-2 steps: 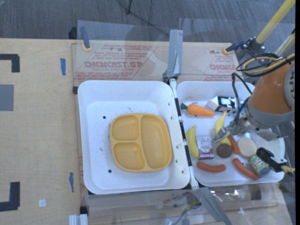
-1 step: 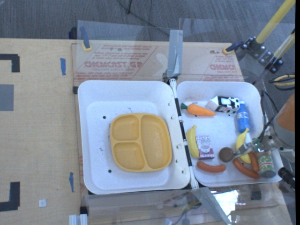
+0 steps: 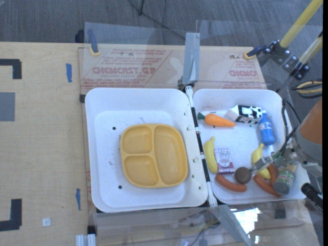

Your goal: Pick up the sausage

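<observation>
The sausage [image 3: 230,184] lies in the right bin [image 3: 241,94], just right of the banana [image 3: 209,154], its long axis running left-right and dipping slightly rightward. The gripper [image 3: 267,161] hovers up-right of the banana's lower tip; whether its jaws are apart cannot be told.

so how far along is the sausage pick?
Nothing done yet: the sausage lies on the floor of the right bin, near its front edge. In hand: the gripper is low in that bin, right of the sausage. Left: reach it, grip, lift.
</observation>
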Controlling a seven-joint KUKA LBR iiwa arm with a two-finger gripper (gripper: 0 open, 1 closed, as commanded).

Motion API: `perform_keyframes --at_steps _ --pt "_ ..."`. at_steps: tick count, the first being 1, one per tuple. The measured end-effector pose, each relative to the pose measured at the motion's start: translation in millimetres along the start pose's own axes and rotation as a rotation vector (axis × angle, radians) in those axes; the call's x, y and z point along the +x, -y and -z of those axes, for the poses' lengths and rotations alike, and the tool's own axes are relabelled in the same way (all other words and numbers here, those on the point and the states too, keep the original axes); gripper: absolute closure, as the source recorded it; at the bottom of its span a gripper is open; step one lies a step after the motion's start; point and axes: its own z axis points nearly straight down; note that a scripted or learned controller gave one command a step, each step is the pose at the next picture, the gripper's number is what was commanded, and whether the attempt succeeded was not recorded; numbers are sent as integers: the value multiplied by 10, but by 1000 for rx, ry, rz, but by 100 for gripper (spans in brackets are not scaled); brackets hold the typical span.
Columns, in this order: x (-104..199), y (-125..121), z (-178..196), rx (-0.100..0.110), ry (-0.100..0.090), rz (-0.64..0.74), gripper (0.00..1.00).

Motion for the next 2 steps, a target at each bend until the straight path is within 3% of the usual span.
perform_keyframes --at_steps 1,2 --pt "-72 3 96 -8 19 -8 100" --pt "-5 -20 86 -4 6 2 0"
